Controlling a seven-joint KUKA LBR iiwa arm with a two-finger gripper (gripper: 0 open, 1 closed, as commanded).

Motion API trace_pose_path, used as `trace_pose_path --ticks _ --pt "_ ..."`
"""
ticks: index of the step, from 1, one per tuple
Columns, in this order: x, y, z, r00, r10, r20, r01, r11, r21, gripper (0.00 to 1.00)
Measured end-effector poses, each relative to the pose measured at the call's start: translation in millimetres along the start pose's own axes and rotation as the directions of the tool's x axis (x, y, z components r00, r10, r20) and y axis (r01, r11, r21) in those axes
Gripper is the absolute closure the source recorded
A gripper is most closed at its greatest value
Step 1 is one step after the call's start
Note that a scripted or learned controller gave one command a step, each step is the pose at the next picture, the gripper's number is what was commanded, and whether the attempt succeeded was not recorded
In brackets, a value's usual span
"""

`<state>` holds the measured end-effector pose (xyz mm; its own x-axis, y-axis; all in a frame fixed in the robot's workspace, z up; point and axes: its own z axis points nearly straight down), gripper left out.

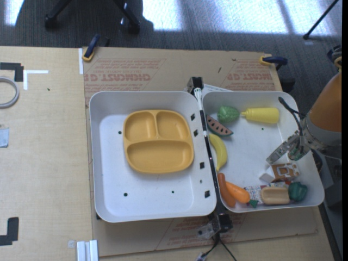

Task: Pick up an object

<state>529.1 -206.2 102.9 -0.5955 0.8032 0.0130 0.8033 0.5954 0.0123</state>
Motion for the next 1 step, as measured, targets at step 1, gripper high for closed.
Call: trace_pose_path --ticks 1 --pt "66.7 12.1 -68.3 1.000 0.018 0.015 -0.019 1.000 0.010 1.00"
